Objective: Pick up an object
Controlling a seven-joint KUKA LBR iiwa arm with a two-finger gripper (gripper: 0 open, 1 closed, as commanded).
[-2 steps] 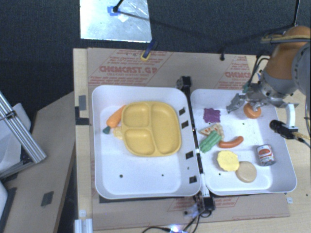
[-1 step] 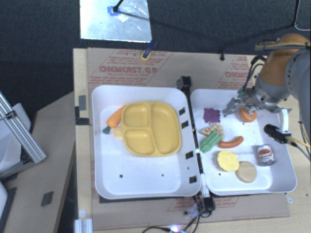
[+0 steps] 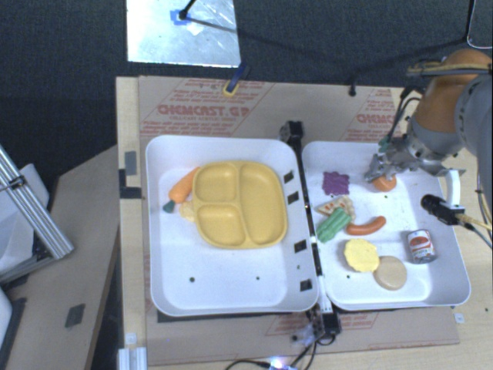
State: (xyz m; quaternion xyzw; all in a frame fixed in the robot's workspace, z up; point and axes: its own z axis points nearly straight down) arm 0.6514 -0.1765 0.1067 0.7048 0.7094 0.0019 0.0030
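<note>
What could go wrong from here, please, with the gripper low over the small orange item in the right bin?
The gripper sits at the orange item, which peeks out under it near the right bin's back wall; it may slip aside rather than lift. The purple piece lies close and could be nudged.

Grey arm [image 3: 474, 118] with an orange band [image 3: 443, 102], ending in a metallic tool [image 3: 383, 168].
</note>
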